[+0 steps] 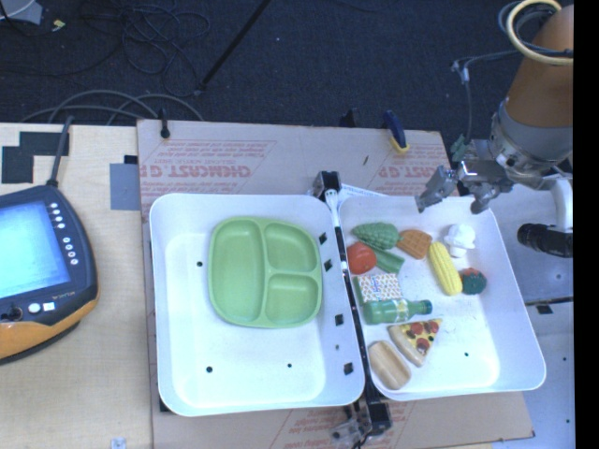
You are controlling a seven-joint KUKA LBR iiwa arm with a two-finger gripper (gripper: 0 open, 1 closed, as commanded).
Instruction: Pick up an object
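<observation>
The right bin [487, 363] holds several toy foods: a green leafy piece [376, 236], an orange biscuit [415, 243], a yellow corn cob [445, 267], a white piece [460, 239], a red tomato [360, 258], a green bottle [395, 310], a pizza slice [416, 336] and a bread roll [388, 364]. My gripper [460, 188] hangs above the bin's far right corner, up and right of the food. Its two fingers stand spread apart with nothing between them.
The left bin [187, 344] carries a green divided plate [265, 272]. A tablet-like pendant [37, 251] lies on the bench at far left. Cables run across the dark floor behind. A blue clamp [397, 131] sits at the cardboard's far edge.
</observation>
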